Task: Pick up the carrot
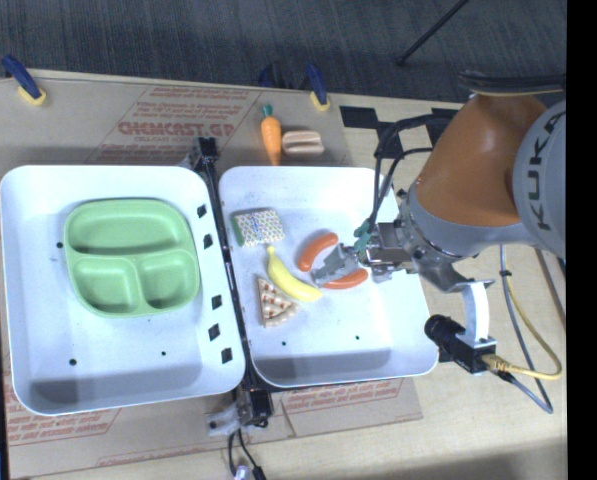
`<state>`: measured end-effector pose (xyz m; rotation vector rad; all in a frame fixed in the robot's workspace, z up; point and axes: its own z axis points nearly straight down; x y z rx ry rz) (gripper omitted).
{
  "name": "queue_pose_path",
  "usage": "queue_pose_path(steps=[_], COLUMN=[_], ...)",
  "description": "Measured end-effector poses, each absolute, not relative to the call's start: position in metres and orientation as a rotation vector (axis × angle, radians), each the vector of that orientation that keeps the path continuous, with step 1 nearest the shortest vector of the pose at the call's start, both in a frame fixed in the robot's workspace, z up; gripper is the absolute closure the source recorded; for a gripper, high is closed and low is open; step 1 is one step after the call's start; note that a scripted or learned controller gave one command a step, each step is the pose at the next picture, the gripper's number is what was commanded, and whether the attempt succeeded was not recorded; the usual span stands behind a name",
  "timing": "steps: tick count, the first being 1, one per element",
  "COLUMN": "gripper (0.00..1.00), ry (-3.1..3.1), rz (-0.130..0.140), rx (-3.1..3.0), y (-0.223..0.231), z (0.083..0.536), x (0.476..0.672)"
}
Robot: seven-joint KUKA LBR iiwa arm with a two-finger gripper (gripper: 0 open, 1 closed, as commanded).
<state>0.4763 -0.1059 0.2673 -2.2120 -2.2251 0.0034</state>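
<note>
The left bin point(18, 268) holds a green divided tray point(131, 254). On the desk point(178, 118) behind the right bin point(398, 338) lies the carrot point(270, 136), just beside a small bun point(302, 144). Inside the right bin sit a banana point(290, 278), a pizza slice point(274, 302) and two sausages point(316, 250). The end effector point(330, 264) hangs low over them, well apart from the carrot; whether it is open or closed, I cannot tell.
</note>
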Motion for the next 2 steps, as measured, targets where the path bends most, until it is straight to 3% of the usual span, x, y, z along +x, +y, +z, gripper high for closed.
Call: queue_pose_path(steps=[1, 2], gripper=[0.0, 0.0], ry=[-1.956, -1.981], rz=[0.005, 0.003], rx=[-2.452, -2.433], y=[-0.166, -0.197], z=[0.151, 0.094], x=[0.476, 0.549])
